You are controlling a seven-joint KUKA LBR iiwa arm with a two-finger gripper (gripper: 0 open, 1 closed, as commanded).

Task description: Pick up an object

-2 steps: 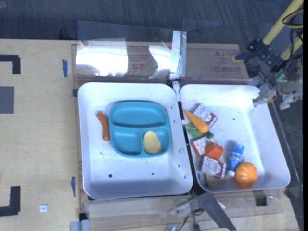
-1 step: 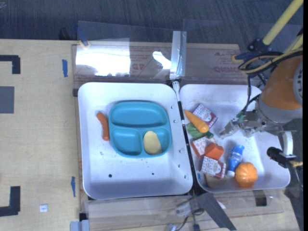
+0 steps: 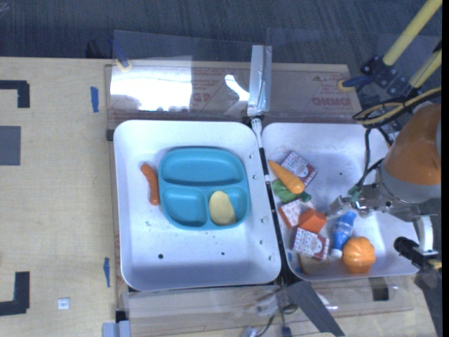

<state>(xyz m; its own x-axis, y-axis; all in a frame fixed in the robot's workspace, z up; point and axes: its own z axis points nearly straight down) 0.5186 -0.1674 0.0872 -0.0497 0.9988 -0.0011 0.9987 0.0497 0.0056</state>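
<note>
Camera view: pincer (image 3: pixel 349 203), grip state unclear, crowded by blue bottle (image 3: pixel 343 231), orange ball (image 3: pixel 358 254), cartons (image 3: pixel 309 243).

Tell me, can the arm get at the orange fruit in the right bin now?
Probably yes: the orange fruit lies uncovered near the bin's front edge, beside the blue bottle, and the gripper hangs close above them.

In the right bin (image 3: pixel 330 135) lies a loose heap of toy food. A carrot (image 3: pixel 288 176) slants by the dividing wall, a small printed carton (image 3: pixel 298 166) just behind it. An orange block (image 3: pixel 312 221) sits mid-heap beside a second carton (image 3: pixel 309 243). A blue bottle (image 3: pixel 343 231) with a white cap lies tilted, touching a round orange fruit (image 3: pixel 358 254) near the front wall.
</note>
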